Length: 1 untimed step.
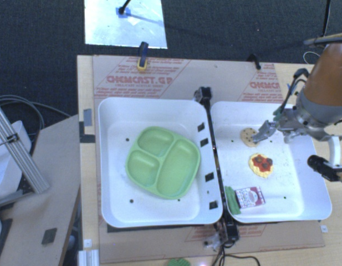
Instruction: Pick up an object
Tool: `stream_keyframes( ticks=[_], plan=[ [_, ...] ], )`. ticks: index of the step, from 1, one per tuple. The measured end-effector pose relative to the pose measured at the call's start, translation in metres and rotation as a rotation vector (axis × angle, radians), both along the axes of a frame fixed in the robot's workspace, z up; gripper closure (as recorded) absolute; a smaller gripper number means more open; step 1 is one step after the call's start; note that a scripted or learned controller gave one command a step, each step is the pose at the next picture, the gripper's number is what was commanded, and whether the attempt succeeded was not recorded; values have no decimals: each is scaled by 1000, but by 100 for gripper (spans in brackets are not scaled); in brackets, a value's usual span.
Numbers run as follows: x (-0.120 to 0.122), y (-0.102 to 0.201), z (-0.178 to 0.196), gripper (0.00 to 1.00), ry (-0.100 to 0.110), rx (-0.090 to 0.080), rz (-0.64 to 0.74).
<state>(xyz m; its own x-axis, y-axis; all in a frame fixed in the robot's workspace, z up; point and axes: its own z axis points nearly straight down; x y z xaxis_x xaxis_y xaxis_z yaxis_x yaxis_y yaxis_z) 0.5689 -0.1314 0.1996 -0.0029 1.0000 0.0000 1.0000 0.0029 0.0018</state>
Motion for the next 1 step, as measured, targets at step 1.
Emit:
stream_keyframes(
  ticks=[1],
  plan=[
    [62, 45, 107, 0, -15, -2, 8]
  ],
)
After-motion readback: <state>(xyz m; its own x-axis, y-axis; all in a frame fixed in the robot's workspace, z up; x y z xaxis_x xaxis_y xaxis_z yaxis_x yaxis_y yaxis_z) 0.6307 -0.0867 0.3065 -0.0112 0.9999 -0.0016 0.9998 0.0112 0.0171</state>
